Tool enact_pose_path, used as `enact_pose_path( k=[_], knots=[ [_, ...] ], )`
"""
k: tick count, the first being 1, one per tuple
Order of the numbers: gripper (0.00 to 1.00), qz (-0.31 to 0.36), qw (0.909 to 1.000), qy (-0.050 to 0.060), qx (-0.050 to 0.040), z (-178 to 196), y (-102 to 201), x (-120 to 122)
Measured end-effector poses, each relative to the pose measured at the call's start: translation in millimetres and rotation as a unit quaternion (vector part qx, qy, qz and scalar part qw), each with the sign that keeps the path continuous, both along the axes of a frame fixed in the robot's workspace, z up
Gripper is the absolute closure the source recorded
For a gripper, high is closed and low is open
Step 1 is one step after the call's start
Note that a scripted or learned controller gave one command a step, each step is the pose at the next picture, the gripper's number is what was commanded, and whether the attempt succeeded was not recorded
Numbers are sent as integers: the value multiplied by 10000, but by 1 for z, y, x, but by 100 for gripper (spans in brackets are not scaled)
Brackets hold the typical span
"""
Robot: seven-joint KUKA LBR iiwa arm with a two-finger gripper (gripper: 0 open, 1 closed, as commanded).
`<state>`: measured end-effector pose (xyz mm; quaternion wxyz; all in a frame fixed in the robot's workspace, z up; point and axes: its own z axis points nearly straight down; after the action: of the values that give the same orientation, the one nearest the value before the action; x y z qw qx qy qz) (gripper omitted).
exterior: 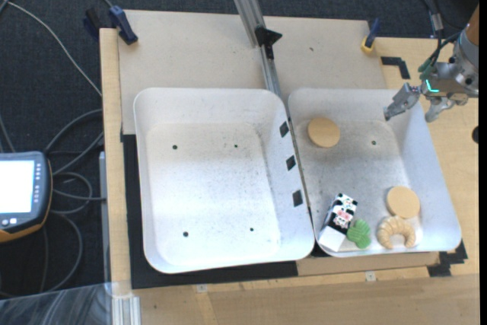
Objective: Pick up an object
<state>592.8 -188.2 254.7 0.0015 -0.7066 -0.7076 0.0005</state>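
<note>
Objects all loose in the right bin [426,164] — round cookie [324,132] near its far edge, cookie [402,202], croissant [399,233], cow-print box [339,221], green piece [359,234] at its near edge; gripper [415,106] spread, holding nothing, over the far-right corner, no pick yet.

left bin [152,133] open, near-corner toys [373,223] crowded

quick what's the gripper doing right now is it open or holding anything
Gripper: open, fingers spread, nothing between them, at the upper right edge of the right bin.
</note>
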Motion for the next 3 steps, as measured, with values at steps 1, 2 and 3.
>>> enact_pose_path(
  k=[1,2,3],
  knots=[
    [0,-5,10000,16,4,-42,1,-3],
    [0,-5,10000,17,6,-85,3,-6],
    [0,-9,10000,21,6,-130,-2,-10]
  ],
)
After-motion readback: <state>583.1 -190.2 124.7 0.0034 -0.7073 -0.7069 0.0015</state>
